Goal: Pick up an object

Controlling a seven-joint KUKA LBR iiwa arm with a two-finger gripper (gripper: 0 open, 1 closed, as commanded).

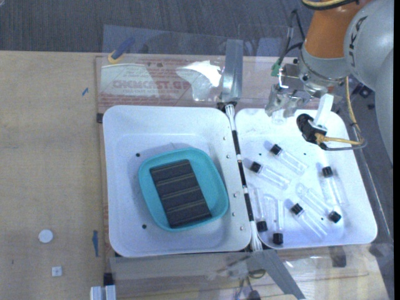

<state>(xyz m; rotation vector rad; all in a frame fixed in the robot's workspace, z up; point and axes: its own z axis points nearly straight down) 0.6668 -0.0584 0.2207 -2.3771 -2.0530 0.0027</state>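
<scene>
In the camera view, the two-finger gripper (282, 110) hangs at the upper right of the frame, over the upper left corner of the right shallow white bin (256, 127). Its jaws stand a little apart and I see nothing between them, so it holds nothing.

This bin carries several small clear plastic vials with black caps, scattered and lying flat. The nearest clear vial (287, 160) lies just below the gripper in the frame, slanted, with its cap toward the upper left. I judge it the best target. I would turn the jaws across its short side, come straight down over the middle of the tube, and close gently, because such a smooth round tube may roll or slip out. The neighbour vial (267, 175) is near, so the jaws should not open too wide.

The left shallow white bin (125, 142) holds a teal plastic tray (150, 175) with a black ribbed block (180, 192) in it.

For writing: a pale printed sheet (144, 86) behind the bins has reddish letters, too blurred to read. The grey arm (375, 39) shows part of the KUKA lettering
</scene>
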